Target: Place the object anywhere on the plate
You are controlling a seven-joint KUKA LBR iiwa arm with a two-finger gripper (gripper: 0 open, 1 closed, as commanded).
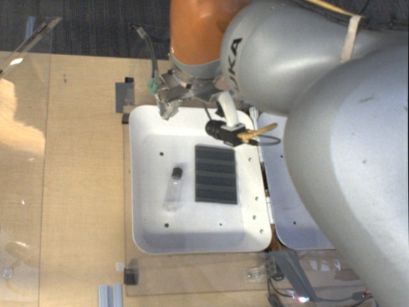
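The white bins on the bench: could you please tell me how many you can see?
2. The left bin lies in full view at the centre; the right bin sits beside it, mostly covered by the arm, which may hide more.

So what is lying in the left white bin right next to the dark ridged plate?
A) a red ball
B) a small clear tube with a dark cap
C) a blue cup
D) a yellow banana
B: a small clear tube with a dark cap lies flat on the floor of the left white bin, just left of the dark ridged plate and not touching it.
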